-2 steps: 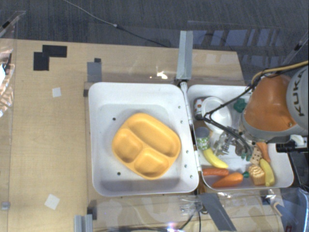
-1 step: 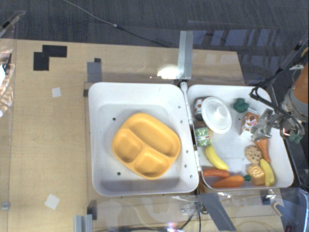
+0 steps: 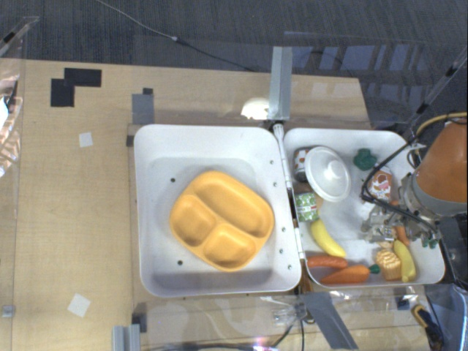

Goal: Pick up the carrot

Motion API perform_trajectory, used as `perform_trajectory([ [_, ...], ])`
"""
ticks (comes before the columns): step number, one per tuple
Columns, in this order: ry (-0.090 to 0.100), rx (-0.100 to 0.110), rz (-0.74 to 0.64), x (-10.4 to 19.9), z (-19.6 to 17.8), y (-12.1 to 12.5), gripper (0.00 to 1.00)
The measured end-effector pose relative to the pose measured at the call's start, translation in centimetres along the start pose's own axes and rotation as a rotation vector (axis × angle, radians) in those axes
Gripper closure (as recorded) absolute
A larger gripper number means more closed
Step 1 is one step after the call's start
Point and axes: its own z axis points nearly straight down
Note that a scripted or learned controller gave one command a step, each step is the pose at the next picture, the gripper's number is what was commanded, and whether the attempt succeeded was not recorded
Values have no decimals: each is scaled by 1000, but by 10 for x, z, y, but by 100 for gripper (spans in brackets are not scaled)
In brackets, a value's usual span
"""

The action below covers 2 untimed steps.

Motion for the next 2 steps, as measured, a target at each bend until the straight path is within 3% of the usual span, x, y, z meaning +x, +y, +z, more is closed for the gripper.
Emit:
perform_trajectory([
  [1, -2, 1, -243, 21, -120, -1, 100],
  [2, -5, 4, -485, -14, -260, -7, 100],
])
